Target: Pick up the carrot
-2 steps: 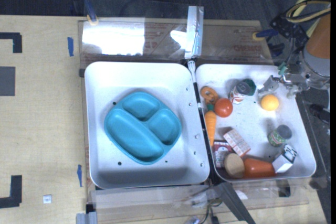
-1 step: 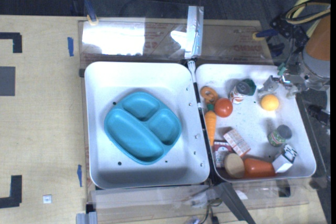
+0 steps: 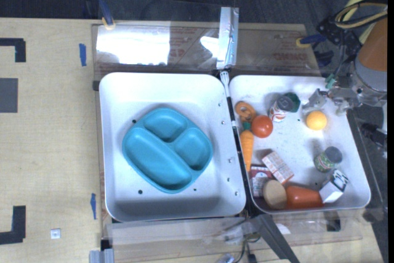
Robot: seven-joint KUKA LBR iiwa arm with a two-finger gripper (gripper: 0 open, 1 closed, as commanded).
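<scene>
At the near edge of the right bin lie a red sausage-like toy and a brown rounded piece, with a small carton just behind them. The carrot lies flat along the bin's left wall, its thick end just beside a red tomato. It is not yet lifted, so I judge that the whole pick is left to do. The left bin holds a blue divided plate. Farther back a yellow ball sits near the gripper, which hangs over the far right corner, well apart from the carrot, with the ball and tomato between. Whether it is open or closed, I cannot tell.
</scene>
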